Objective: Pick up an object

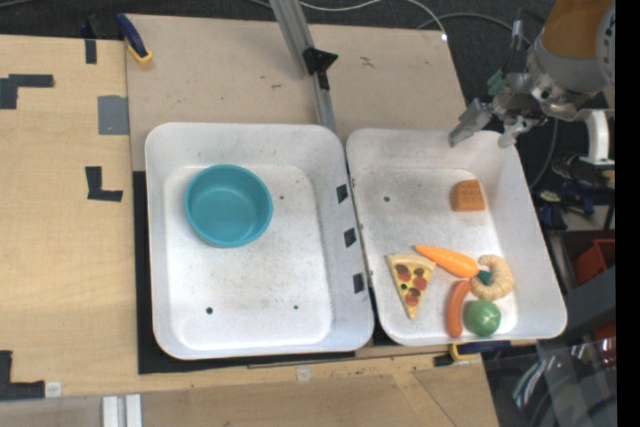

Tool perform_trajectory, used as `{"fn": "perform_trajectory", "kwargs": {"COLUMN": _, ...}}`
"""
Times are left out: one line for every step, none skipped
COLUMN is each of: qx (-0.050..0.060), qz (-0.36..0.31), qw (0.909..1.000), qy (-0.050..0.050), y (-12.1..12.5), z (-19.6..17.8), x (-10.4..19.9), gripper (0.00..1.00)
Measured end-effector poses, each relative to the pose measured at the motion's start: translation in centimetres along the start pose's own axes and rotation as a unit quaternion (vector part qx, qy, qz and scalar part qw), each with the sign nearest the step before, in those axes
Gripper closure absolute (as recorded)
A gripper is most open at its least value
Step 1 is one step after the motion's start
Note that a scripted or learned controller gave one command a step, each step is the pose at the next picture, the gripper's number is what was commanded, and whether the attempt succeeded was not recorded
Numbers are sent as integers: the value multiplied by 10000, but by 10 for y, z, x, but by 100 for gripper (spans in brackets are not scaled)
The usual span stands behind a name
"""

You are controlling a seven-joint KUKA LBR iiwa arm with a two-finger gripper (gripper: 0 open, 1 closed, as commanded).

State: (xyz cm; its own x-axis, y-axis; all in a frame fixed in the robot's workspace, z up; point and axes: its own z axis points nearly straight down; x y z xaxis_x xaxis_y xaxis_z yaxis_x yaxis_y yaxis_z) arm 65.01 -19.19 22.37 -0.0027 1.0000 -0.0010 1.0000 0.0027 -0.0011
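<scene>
My gripper (487,132) hangs over the far right corner of the right bin (400,143). Its two fingers are spread apart, open, with nothing between them. Below it in that bin lies an orange-brown block (467,195). Nearer the front lie an orange carrot (447,260), a pizza slice (410,283), a beige ring-shaped piece (493,277), a red sausage (455,307) and a green ball (483,317), all close together. A teal bowl (228,205) sits in the left bin (160,155).
A slanted metal pole (290,5) rises from between the bins at the back. A blue and yellow clamp (133,37) lies at the bench's far left. Cables run along the back edge.
</scene>
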Motion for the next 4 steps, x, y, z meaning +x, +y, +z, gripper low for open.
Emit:
{"fn": "perform_trajectory", "kwargs": {"qx": 3, "qz": 1, "qw": 10000, "qy": -1, "y": 0, "z": 0, "x": 0, "gripper": 0}}
{"fn": "perform_trajectory", "kwargs": {"qx": 21, "qz": 4, "qw": 10000, "qy": 4, "y": -2, "z": 44, "x": 1, "gripper": 0}}
{"fn": "perform_trajectory", "kwargs": {"qx": 29, "qz": 8, "qw": 10000, "qy": 4, "y": -4, "z": 98, "x": -8, "gripper": 0}}
{"fn": "perform_trajectory", "kwargs": {"qx": -3, "qz": 2, "qw": 10000, "qy": -4, "y": -4, "z": 135, "x": -7, "gripper": 0}}
